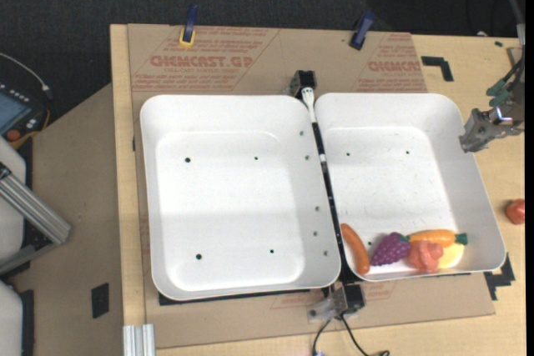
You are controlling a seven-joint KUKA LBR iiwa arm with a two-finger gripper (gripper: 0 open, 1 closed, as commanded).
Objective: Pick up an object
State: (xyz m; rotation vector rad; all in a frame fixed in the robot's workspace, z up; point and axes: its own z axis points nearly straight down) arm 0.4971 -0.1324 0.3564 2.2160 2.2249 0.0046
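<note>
Gripper [482, 132] state cannot be told; descent is best centred on the purple grape bunch [390, 248], kept clear of the right bin [392, 179] wall.

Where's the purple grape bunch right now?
The purple grape bunch lies in the right bin, near its front edge, between the orange sausage-shaped toy on its left and the red toy on its right.

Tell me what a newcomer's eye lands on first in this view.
First, the bright cluster of toy food bunched in the right bin's near corner: an orange sausage-like piece, purple grapes, and orange, pink and yellow pieces beside them. Next, the gripper poised at that bin's far right rim, well away from the cluster.
</note>
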